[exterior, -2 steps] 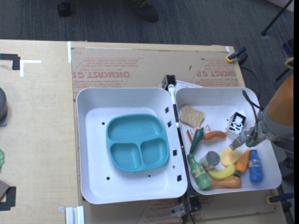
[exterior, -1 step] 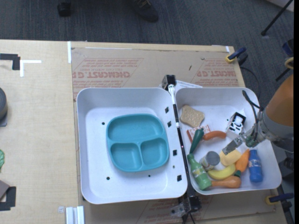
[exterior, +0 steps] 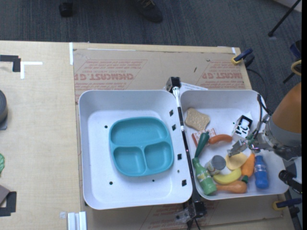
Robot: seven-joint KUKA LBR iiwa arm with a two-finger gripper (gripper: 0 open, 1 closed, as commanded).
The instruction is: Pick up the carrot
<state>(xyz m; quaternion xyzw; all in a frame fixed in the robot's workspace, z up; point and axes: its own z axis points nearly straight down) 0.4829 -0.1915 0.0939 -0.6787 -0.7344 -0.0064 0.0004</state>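
The carrot (exterior: 232, 188), orange with a green end, lies along the front wall of the right bin (exterior: 225, 97), just below a banana (exterior: 227, 177). A second orange, carrot-like piece (exterior: 248, 165) stands slanted beside a blue bottle (exterior: 260, 172). My gripper (exterior: 237, 150) hangs low over the middle right of this bin, above a pale yellow slice (exterior: 234, 162) and up-left of the slanted orange piece. It sits well above the front carrot, and I see nothing in its grasp.
The right bin also holds a bread slice (exterior: 196, 119), an orange-red sausage-like piece (exterior: 220, 139), a green pepper (exterior: 201, 145), a grey can (exterior: 218, 163) and a green bottle (exterior: 203, 179). A teal divided plate (exterior: 140, 145) lies in the left bin (exterior: 96, 128).
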